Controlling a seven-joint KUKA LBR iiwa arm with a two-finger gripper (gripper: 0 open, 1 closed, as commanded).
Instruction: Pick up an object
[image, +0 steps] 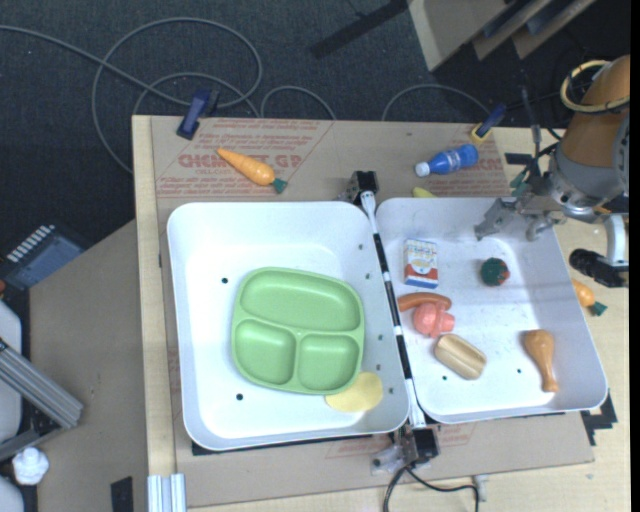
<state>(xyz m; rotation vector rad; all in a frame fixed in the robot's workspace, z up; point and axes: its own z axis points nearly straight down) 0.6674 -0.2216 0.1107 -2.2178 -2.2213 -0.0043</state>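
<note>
The gripper (515, 222) hangs over the far part of the right bin (570, 385), its two grey fingers spread apart with nothing between them, the arm (590, 150) reaching in from the right with its orange band at the upper edge. Just beside the gripper, toward the near side, a small dark green ball-like toy (493, 271) lies on the bin floor, round and with no clear long axis. Left of it a small milk carton (421, 263) lies flat, its long axis running from far to near. Near the divider a toy hot dog sausage (424, 301) lies crosswise, touching a pink toy (433, 320) just below it. A toy bread roll (459, 356) sits tilted, its long axis running from upper left to lower right. A toy chicken drumstick (541, 357) lies with its thick end toward the far side and its thin end pointing near and right. The left bin (200, 250) holds a green divided plate (297, 328) and a pale yellow piece (354, 394) at its near corner. A toy carrot (247, 166) and a blue bottle (448, 161) lie on the bench beyond the bins.
</note>
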